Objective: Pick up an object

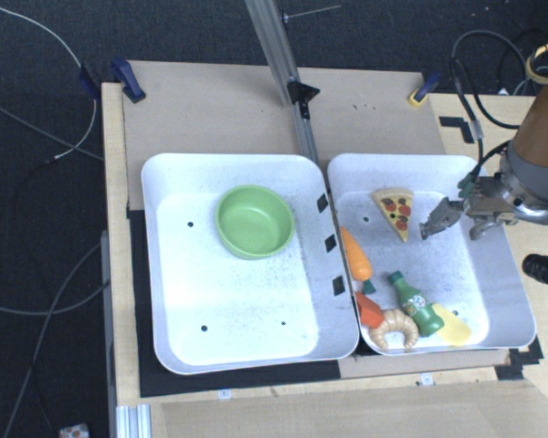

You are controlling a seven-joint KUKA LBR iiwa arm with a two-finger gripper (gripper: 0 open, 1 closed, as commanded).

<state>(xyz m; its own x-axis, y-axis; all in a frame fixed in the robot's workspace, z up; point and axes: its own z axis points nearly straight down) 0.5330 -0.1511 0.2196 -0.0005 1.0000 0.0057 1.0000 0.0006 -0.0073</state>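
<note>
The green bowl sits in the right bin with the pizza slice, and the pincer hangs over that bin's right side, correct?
Not quite: the camera view shows the green bowl alone in the left bin. The pizza slice lies in the right bin, and the pincer does hang over that bin's right side.

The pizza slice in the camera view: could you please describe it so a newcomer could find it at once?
Look in the right-hand white bin, at its far end near the gripper. There lies the pizza slice, a flat yellow wedge with red dots. It sits alone, apart from the carrot and the green bottle nearer the front.
</note>
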